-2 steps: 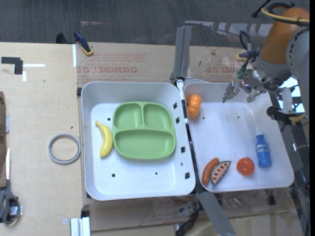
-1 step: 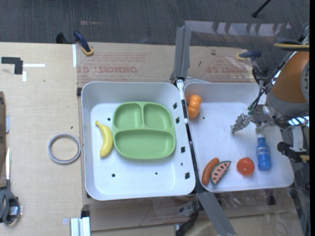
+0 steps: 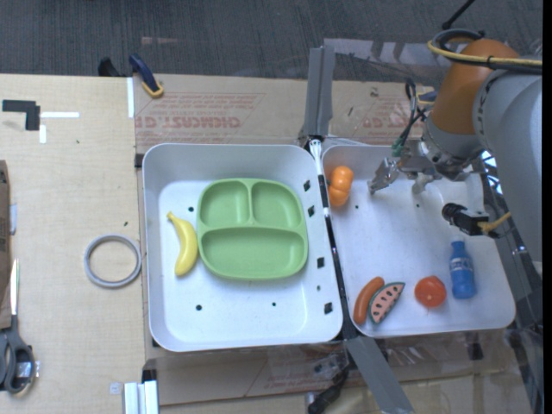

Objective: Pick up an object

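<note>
Five candidates sit in the right bin (image 3: 405, 317); the orange (image 3: 340, 185) at its far-left wall is closest. Gripper (image 3: 398, 176) hovers just right of it, fingers apart, holding nothing. You should drop centred, clear of the wall.

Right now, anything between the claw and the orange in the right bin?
Nothing visible. The claw hovers over bare floor of the right bin; the orange lies to its left, against the bin's left wall.
</note>
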Controlling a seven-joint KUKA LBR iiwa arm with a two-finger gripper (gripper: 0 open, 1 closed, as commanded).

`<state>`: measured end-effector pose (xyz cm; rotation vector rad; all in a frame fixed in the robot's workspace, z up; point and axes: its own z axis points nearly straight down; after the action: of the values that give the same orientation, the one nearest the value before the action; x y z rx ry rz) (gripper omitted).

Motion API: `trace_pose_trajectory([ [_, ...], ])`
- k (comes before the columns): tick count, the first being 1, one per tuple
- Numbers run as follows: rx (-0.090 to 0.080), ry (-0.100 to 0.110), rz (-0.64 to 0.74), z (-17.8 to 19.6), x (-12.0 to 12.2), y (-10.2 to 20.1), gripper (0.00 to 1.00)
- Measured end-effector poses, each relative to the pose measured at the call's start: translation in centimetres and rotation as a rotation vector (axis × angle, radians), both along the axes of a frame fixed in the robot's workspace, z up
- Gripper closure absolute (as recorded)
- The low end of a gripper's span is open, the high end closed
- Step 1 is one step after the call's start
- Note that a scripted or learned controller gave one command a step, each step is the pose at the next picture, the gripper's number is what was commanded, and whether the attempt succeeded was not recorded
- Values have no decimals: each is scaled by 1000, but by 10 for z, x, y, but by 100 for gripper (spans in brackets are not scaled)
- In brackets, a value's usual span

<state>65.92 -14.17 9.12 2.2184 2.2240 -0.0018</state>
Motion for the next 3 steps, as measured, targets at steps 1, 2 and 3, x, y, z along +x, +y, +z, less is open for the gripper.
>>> trace_pose_trajectory([
  [1,1,3,-6,-2,-110,-29,0],
  [2,0,1,0,-1,-6,-52,0],
  [3,1,2,-4,-1,-59,-7,0],
])
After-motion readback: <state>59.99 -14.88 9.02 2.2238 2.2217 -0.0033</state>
